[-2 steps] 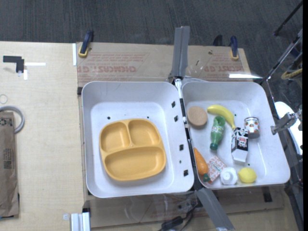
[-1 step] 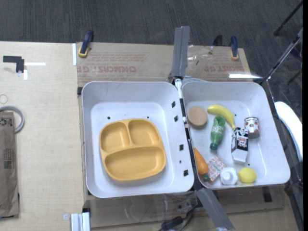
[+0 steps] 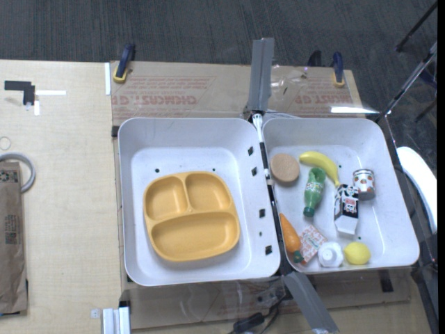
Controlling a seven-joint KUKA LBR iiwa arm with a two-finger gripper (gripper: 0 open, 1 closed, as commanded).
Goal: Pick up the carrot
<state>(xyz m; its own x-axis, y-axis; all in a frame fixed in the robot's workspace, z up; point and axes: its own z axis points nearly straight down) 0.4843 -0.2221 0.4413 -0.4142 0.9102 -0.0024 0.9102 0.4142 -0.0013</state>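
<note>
The carrot point(image 3: 289, 233) is orange with a green top. It lies in the right bin point(image 3: 389, 152), against the bin's left wall near the front corner. Its tip points toward the back and its green end toward the front. A red-and-white packet point(image 3: 312, 241) touches its right side.
The right bin also holds a brown round bun point(image 3: 284, 168), a banana point(image 3: 320, 163), a green bottle point(image 3: 313, 192), a small can point(image 3: 363, 184), a carton point(image 3: 346, 211), a lemon point(image 3: 357, 253) and a white cap point(image 3: 331, 255). A yellow divided plate point(image 3: 191, 216) lies in the left bin point(image 3: 132, 186).
</note>
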